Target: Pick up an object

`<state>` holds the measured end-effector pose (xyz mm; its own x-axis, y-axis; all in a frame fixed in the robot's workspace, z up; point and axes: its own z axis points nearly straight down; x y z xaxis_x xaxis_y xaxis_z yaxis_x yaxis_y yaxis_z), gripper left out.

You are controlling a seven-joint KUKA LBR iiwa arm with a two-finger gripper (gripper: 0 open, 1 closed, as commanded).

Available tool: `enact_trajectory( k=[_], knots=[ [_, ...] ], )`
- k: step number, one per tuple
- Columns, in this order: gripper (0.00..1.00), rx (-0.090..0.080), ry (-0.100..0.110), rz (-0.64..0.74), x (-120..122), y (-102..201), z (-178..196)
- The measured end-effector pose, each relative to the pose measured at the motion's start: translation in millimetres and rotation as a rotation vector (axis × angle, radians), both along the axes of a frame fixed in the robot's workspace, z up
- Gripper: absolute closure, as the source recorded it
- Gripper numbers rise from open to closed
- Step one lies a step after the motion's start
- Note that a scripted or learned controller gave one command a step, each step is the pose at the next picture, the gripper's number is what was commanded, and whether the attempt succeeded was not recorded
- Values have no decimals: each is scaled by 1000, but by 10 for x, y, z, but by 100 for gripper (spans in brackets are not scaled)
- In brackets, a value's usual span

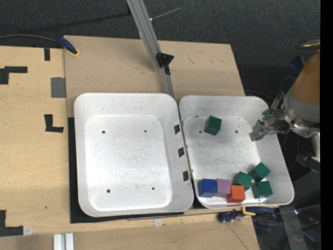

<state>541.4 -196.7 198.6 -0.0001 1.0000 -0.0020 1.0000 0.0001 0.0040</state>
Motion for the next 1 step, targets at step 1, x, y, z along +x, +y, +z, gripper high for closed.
enact_trajectory(
  k=[1],
  knots=[
    [100, 0, 0, 1, 29, -94, 481]
  ],
)
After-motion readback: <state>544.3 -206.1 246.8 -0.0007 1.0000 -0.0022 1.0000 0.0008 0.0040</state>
